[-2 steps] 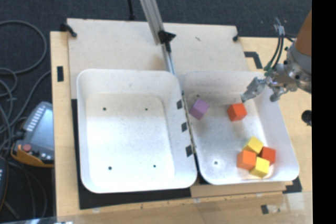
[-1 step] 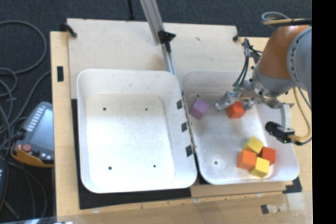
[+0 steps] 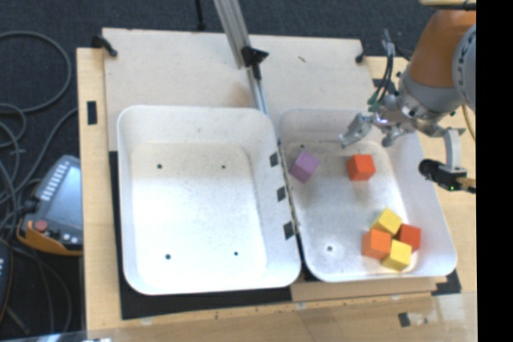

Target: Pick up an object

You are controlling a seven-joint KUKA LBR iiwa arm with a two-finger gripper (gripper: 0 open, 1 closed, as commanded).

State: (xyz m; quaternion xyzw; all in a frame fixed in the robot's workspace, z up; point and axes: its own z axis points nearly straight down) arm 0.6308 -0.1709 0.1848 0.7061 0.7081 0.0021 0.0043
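The right bin (image 3: 337, 260) holds several small cubes. A purple cube (image 3: 304, 166) lies near its left wall. To its right sits an orange-red cube (image 3: 361, 166). A cluster at the front right has a yellow cube (image 3: 389, 221), a red cube (image 3: 409, 236), an orange cube (image 3: 375, 243) and another yellow cube (image 3: 398, 254). My gripper (image 3: 371, 135) hangs over the bin's back part, just behind and above the orange-red cube. Its fingers (image 3: 351, 133) are spread open with nothing between them.
The left bin (image 3: 128, 172) stands beside the right one, their walls meeting at the middle. A slanted metal post (image 3: 228, 4) rises from the back of the bench. Cables and a pendant (image 3: 52, 204) lie on the floor to the left.
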